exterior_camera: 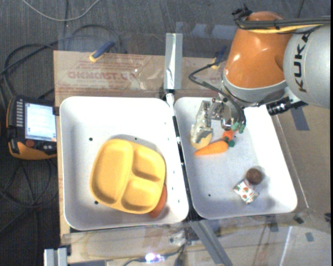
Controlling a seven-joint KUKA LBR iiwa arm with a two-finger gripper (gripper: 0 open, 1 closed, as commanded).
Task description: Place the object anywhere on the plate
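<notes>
A yellow sectioned plate [129, 174] lies in the left bin [77, 121], with an orange-red thing peeking out under its lower right corner. In the right bin [277, 165] an orange toy carrot [212, 147] with a green top lies near the upper left. My gripper [215, 119] hangs just above the carrot, under the orange wrist band, and a pale object sits at its lower tip beside the carrot's left end.
A small printed carton [245, 192] and a brown round object [255, 175] rest in the lower right of the right bin. A handheld pendant [33, 125] lies left of the bench. Cables run across the floor behind.
</notes>
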